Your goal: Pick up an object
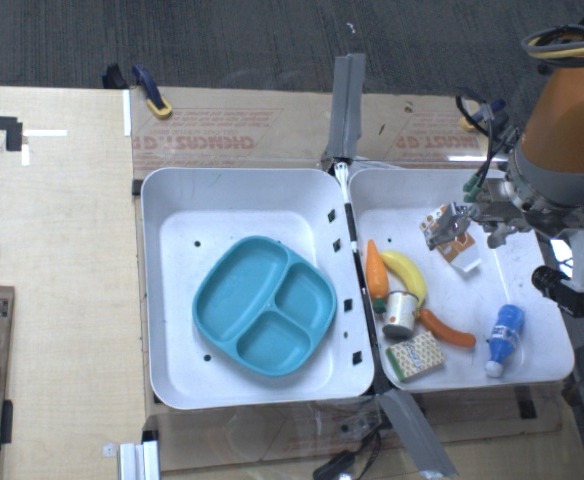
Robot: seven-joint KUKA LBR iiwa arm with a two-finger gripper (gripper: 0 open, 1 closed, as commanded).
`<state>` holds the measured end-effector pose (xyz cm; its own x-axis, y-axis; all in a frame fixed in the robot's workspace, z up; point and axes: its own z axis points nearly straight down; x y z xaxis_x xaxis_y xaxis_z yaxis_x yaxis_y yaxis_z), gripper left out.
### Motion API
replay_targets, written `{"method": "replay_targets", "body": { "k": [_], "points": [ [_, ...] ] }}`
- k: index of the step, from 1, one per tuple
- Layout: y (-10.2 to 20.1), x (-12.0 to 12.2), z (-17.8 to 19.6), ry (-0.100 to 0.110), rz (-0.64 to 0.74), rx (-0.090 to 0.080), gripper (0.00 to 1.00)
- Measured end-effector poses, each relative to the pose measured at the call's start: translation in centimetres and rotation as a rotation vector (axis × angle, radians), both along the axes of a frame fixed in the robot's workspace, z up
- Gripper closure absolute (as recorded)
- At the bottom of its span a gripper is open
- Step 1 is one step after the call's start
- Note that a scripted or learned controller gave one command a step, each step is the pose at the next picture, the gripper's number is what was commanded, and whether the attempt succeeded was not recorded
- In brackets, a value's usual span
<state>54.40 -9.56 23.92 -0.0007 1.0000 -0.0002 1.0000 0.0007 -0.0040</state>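
Camera view: one tray [263, 306]; one banana [406, 272]; two carrots [375, 270]; one bottle [503, 339].

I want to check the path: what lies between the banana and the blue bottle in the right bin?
In the camera view, a carrot lies between the banana and the blue bottle, on the bin floor.

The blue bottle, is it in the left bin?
No, the blue bottle lies in the right bin, near its right edge.
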Motion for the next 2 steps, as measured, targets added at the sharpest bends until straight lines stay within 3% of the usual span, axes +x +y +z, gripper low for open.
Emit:
{"method": "replay_targets", "body": {
  "k": [1, 2],
  "points": [
    [-2.48, 1.91, -14.59, -0.002, 0.065, 0.0, 0.0],
    [-2.48, 1.91, -14.59, -0.003, 0.065, 0.0, 0.0]
  ]
}}
